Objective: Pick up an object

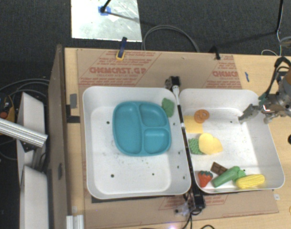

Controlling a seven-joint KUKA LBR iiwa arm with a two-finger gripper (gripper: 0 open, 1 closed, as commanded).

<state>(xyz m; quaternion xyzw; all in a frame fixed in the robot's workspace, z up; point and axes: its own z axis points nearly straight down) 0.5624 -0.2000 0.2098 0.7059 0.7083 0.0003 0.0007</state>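
End effector (247,112) sat over the upper-right part of the right bin (274,156), near its right wall; whether spread or pressed together, cannot tell, nothing seen held. Nearest pickable: orange slice (201,115), lying left of the end effector. Yellow fruit (210,143) lay below-left of that slice, farther off.

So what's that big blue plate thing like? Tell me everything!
The blue tray looks like smooth, light blue plastic with rounded corners. It is split into three sections: one long one on the left side of the view and two smaller ones on the right. It lies flat, right side up, turned a little askew, near the middle of the left bin. No food sits in it. A green toy lies at its upper right corner, touching it or nearly so.
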